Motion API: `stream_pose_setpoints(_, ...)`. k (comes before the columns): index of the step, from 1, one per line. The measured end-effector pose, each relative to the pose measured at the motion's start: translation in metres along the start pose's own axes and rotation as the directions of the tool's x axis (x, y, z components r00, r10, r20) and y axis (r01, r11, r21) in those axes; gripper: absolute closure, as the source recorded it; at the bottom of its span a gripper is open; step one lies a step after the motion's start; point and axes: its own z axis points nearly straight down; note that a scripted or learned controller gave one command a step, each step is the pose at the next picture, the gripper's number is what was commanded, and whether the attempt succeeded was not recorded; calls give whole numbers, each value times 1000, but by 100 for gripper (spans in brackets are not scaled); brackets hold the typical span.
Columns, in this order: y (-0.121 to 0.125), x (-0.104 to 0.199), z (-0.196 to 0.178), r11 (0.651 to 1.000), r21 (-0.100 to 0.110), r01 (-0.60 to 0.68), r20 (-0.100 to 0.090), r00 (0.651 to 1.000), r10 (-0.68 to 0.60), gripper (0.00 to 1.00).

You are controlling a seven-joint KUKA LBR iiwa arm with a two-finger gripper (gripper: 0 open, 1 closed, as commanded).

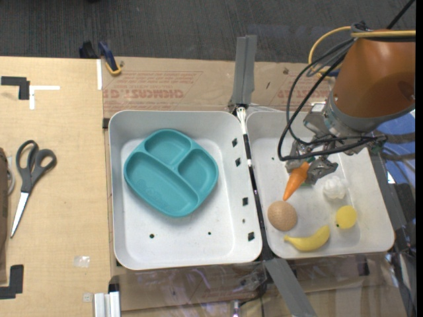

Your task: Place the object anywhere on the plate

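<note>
A teal three-section plate (158, 189) lies in the left bin (125, 243). In the right bin (264, 154) my gripper (312, 164) is low over an orange carrot (293, 182). The carrot slants down to the left, and its upper end sits between the dark fingers, which are shut on it. The arm's orange band and cables cover the bin's far right corner.
Near the carrot lie a tan ball (282, 215), a yellow banana (308, 240), a small lemon (345, 217) and a white lump (334, 189). The bins' raised rims meet at a divider (246, 177). Scissors (30, 170) rest on the bench at the far left.
</note>
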Motion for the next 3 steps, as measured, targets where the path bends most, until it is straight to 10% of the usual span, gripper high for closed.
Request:
stream_pose_setpoints(1,-10,-122,10,983,2,-186,1,983,186,100)
stream_pose_setpoints(2,37,-179,10,994,2,106,1,994,-106,100)
stream_pose_setpoints(3,37,-179,10,994,2,106,2,994,-106,0)
